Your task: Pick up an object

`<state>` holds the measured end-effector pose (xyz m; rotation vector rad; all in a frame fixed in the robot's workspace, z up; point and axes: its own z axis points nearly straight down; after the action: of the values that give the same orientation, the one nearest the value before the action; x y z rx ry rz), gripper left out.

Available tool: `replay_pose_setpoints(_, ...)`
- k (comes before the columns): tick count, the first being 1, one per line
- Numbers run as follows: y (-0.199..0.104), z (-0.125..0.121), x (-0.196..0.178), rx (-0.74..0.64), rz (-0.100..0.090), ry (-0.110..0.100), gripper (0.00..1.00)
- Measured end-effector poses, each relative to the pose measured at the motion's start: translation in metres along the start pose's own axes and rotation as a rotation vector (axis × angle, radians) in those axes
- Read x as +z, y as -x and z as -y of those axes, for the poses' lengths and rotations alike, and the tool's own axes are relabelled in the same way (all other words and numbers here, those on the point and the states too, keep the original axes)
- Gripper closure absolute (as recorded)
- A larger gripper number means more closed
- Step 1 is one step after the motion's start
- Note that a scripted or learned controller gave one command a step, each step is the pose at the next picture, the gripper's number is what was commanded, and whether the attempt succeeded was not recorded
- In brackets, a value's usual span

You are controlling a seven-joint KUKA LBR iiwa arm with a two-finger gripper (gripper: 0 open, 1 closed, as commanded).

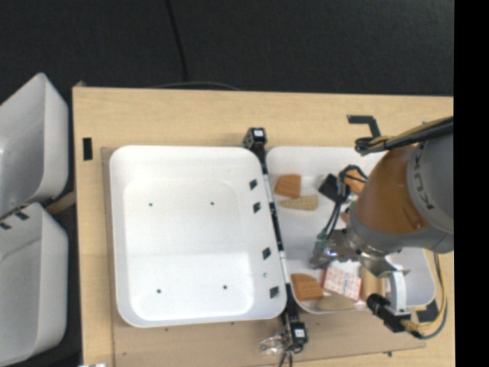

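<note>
Single fixed cam above bench [92, 228], angled down, fairly close, probably covering both bins [191, 235] w/ arm [405, 197] entering right.

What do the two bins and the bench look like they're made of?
The left bin and right bin look like moulded white plastic: smooth, faintly glossy, with rounded corners. The bench looks like pale wood or laminate with a matte, even tan surface; which one is hard to say.

Arm [397, 197] low, end effector [332, 254] downward
</note>
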<state>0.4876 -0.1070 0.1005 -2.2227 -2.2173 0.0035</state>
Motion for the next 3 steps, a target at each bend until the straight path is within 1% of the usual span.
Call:
replay_pose_setpoints(1,-0.076,-0.030,-0.107,-0.014,-0.002,0.016,1.00)
replay_pose_setpoints(2,-0.159,-0.074,-0.151,-0.014,-0.003,0.011,1.00)
replay_pose_setpoints(3,-0.216,-0.172,-0.187,-0.010,-0.002,0.015,1.00)
